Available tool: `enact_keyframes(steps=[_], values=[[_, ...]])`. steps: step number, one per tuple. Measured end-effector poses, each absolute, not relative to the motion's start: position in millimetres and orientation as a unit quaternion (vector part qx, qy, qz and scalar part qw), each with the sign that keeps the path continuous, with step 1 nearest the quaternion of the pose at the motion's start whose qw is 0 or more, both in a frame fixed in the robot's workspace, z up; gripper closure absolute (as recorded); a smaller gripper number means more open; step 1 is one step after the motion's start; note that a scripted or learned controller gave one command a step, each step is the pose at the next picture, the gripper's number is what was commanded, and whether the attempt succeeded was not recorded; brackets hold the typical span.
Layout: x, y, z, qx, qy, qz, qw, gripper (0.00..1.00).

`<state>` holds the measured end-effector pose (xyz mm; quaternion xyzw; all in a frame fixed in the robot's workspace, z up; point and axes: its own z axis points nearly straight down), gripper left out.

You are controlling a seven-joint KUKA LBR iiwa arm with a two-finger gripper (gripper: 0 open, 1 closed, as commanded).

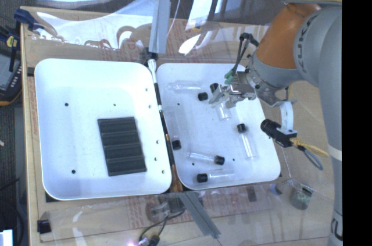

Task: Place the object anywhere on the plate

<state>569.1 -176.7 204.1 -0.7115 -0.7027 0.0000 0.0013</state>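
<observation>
A bench seen from above at a slant carries 2 shallow white bins set side by side, their inner rims nearly touching. The left bin (64,82) holds a dark ribbed rectangular plate (121,146), lying flat a little toward 5 o'clock from the bin's centre and turned slightly off square.

The right bin (192,123) holds several clear plastic vials with black caps, all lying on their sides and scattered apart. 1 vial (186,88) lies toward 11 o'clock in the bin, its cap pointing toward 3 o'clock. Another vial (246,140) lies toward 3 o'clock, cap end up the frame. A vial (206,157) rests toward 6 o'clock, and a 4th vial (214,178) lies just inside the bin's near rim. A small black cap (176,145) sits alone close to the left rim of this bin.

The grey arm with its orange band (282,41) reaches in from 3 o'clock (it covers the bin's far right corner). Its gripper (224,98) hangs low over the upper middle of the right bin, beside another clear vial (223,111) lying just under the fingertips. The metal fingers blur together with the clear plastic, so whether they are spread or closed, or whether they grip anything, cannot be told.
</observation>
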Motion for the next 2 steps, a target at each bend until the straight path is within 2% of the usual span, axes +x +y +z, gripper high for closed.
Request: enact_keyframes(steps=[1, 2], values=[[628.8, -203, 161, -0.707, -0.708, 0.0009, 0.002, 1.0], [657.9, -207, 192, -0.707, -0.707, 0.0002, 0.001, 1.0]])
